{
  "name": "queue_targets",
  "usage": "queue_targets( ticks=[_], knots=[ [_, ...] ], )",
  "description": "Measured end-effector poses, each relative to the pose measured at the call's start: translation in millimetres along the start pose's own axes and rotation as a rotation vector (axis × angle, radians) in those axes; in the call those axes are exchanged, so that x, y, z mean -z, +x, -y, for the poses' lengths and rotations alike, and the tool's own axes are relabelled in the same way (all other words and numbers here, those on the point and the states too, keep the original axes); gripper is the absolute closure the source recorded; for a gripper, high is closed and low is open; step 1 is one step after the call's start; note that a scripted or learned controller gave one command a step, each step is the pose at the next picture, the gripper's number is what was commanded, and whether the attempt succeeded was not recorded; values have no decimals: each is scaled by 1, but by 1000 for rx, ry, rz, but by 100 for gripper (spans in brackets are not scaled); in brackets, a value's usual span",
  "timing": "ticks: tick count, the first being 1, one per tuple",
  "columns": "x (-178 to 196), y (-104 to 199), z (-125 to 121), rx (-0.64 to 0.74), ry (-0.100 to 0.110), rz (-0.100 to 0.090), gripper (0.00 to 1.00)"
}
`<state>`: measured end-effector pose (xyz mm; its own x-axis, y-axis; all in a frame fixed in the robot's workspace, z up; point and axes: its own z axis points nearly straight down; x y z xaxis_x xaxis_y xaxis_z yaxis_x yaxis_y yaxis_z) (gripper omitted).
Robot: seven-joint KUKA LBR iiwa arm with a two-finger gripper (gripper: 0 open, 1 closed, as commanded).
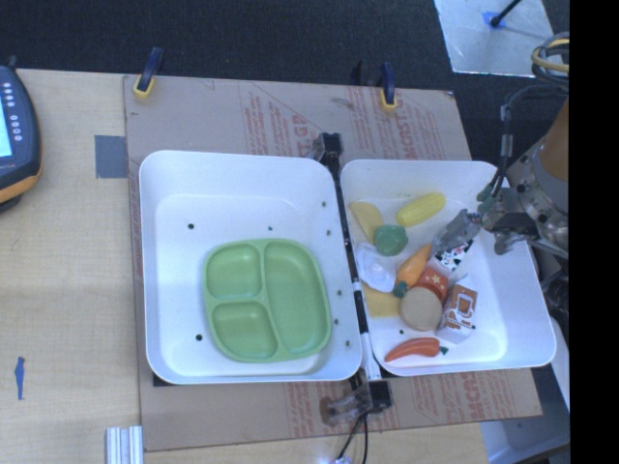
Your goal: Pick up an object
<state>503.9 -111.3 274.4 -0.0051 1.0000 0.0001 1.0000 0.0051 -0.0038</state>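
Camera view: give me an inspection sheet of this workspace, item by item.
Surface: cardboard sheet on a wooden bench, two white bins side by side.
Job's things: right bin holds toy food, including corn, carrot, chili and a small carton.
Clutter: green divided plate in the left bin.
Grippers: gripper low over the right bin's pile; jaws unclear.
Cables: cable leaving the front clamp.
Surroundings: control pendant at far left, clips on the cardboard's back edge.
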Motion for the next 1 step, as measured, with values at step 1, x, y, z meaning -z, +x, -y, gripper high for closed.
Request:
queue_targets(
  ticks=[1],
  knots=[
    [-101, 17, -38, 3, -1, 0, 0]
  ],
)
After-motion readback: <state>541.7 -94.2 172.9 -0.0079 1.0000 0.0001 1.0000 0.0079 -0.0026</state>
